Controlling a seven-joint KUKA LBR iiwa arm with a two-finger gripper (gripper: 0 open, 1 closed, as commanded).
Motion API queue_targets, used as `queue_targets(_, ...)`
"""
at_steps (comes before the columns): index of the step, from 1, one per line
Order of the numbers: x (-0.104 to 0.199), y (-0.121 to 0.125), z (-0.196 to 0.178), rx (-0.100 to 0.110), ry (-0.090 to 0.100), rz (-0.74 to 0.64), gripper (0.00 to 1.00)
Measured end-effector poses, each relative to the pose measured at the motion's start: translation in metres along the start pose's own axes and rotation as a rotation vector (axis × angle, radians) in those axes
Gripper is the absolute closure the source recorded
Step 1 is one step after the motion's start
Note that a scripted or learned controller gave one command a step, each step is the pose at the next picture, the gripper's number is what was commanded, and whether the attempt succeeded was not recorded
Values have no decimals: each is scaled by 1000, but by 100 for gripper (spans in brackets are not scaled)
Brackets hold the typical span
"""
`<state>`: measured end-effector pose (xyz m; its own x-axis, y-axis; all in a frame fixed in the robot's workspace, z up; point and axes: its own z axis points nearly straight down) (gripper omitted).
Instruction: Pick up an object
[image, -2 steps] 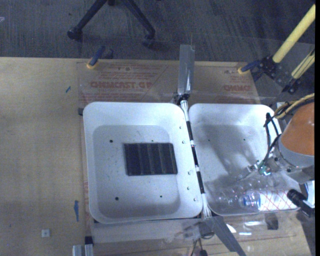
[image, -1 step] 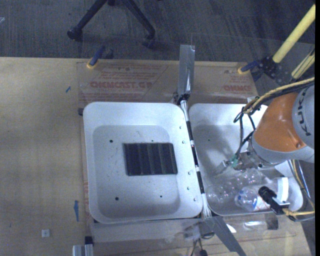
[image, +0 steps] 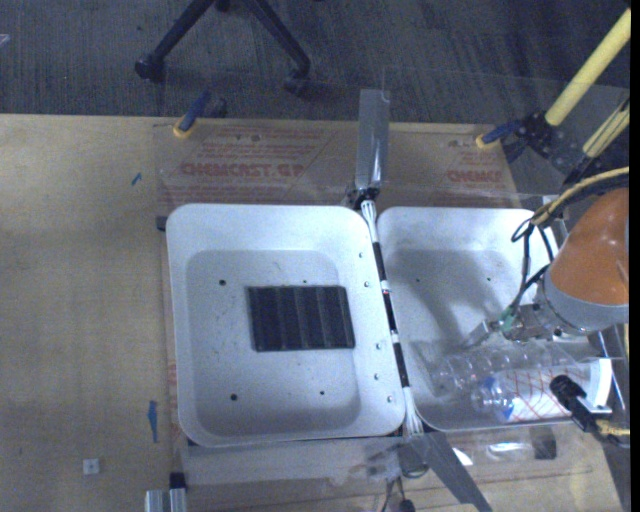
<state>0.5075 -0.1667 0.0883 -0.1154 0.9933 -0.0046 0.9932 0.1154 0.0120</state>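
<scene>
- A clear plastic bottle (image: 490, 380) lies on its side at the right bin's (image: 440, 250) near edge, long axis left-right.
- The gripper (image: 515, 325) hovers just behind it; whether spread or pressed together, I cannot tell.

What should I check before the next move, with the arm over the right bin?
1. Arm over the right bin: ok.
2. Target in reach: a clear plastic bottle lies on its side in that bin, below the wrist: ok.
3. Gripper fingers' state: cannot tell.
4. Bottle held: cannot tell; treat as not grasped.
5. Cables near the wrist free of the bin wall: cannot tell.
6. Left bin holds a dark ribbed panel, away from the arm: ok.
</scene>
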Motion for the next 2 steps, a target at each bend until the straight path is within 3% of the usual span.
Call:
queue_targets(1, 33, 78, 1, 2, 3, -51, 0)
queue_targets(2, 52, 131, 1, 1, 2, -361, 0)
